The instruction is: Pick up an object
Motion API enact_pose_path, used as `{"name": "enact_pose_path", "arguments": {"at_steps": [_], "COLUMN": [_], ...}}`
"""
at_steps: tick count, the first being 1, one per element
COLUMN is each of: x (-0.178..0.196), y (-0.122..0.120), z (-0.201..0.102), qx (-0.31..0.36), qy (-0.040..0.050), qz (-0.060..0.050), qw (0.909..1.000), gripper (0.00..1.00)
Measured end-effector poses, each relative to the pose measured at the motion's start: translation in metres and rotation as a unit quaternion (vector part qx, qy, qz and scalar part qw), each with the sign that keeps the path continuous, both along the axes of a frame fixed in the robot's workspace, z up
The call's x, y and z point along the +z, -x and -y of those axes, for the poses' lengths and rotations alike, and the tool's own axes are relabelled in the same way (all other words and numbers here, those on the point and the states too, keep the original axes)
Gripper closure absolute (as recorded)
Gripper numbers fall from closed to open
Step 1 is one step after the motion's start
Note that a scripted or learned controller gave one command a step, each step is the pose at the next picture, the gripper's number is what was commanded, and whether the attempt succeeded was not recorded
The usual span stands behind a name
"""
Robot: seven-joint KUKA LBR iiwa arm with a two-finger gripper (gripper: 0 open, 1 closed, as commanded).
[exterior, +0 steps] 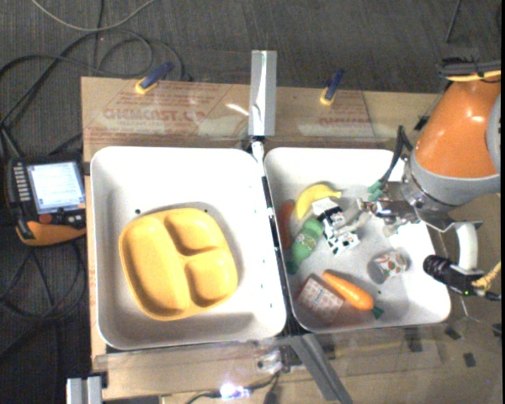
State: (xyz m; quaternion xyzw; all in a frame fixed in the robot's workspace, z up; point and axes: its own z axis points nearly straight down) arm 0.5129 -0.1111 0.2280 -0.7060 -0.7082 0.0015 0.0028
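While the gripper (343, 225) hung over the right bin (421, 310), the banana (317, 198) lay at its 11 o'clock, long axis toward 2 o'clock; whether it was clenched, I cannot tell.

Tray (179, 262) in left bin (101, 225)

Two white bins sit side by side, the left bin (101, 225) at frame centre-left holding one yellow divided tray (179, 262), the right bin (421, 305) holding one banana (316, 197), one green bottle (304, 243), one carrot (348, 289), one small grey packet (390, 265) and one reddish card (317, 296).
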Motion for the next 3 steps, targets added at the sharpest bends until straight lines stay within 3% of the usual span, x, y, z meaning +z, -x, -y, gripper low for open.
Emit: {"name": "enact_pose_path", "arguments": {"at_steps": [1, 2, 3], "x": [-0.060, -0.138, -0.137], "y": [-0.041, -0.097, -0.079], "z": [0.003, -0.003, 0.005], "qx": [0.019, 0.045, 0.117], "qy": [0.0004, 0.0035, 0.0031], "qz": [0.000, 0.008, 0.010], "qw": [0.9998, 0.9990, 0.9931], "gripper": [0.00, 0.00, 0.00]}}
